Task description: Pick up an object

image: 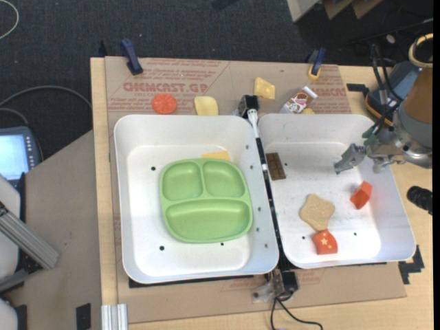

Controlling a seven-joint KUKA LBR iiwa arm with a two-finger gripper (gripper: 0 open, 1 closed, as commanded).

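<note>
While gripper (349,158) hovers in the right bin (392,246), finger state unreadable, nothing is lifted: orange block (361,195) lies just below it, untouched; all 3 pieces remain.

The 2 white bins (137,157) look like smooth, slightly glossy moulded plastic. In the left one, the green divided plate (205,199) is smooth plastic with a soft sheen. Beyond that plate, the bench top (206,78) is matt brown cardboard with red print. Right of the plate, the tan slice (317,212) looks matt and faintly grainy.
</note>
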